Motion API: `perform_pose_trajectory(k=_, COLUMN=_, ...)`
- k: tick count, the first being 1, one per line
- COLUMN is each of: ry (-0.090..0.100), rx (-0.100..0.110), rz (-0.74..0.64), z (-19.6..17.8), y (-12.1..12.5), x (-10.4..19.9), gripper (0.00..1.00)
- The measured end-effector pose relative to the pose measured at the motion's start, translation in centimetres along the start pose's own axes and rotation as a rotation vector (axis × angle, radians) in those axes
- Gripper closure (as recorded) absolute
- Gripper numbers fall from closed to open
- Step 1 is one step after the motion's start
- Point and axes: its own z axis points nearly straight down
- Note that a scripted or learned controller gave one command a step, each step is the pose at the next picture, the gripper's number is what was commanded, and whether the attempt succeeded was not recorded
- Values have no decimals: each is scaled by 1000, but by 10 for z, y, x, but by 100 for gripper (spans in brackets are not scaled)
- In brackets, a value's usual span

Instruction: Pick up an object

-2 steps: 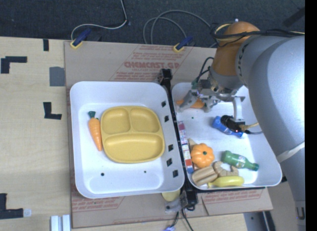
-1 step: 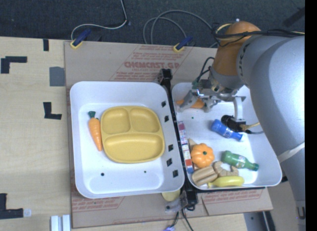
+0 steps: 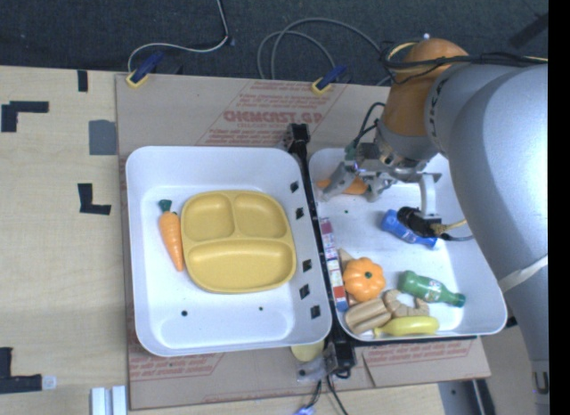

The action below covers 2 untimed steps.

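Gripper (image 3: 361, 175) low at right bin's (image 3: 485, 311) far corner, by orange piece (image 3: 354, 187); we can't tell grip state. Pickup unconfirmed.

Arm (image 3: 499, 137): grey, orange band directly above the end effector (image 3: 356, 177), reaching in from the right. End effector: low, pointing down-left.
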Motion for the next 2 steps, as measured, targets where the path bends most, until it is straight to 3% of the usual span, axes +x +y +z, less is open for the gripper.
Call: perform_pose_trajectory(k=2, ry=2, rx=1, rz=-1, z=0, y=0, x=-1, gripper=0)
